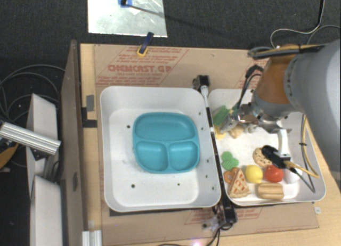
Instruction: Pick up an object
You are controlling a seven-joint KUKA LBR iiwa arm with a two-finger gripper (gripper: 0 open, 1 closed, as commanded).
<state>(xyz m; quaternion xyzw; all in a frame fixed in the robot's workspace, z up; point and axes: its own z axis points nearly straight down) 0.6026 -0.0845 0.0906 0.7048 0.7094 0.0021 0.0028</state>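
Down in the right bin (301, 194), my end effector (238, 121) sits low at the upper left corner, right against a green toy (220, 115) and a tan piece (234, 130). I judge this as the grasp step: it is on the objects, not yet lifting. I cannot tell whether it is spread or closed, nor whether anything is caught. Next I would want a firm close on one piece, then a straight lift clear of the wall. Further out lie a yellow lemon (254, 173), a red tomato (274, 174) and a bread roll (269, 190). The left bin (120, 133) holds a blue divided tray (165, 141).
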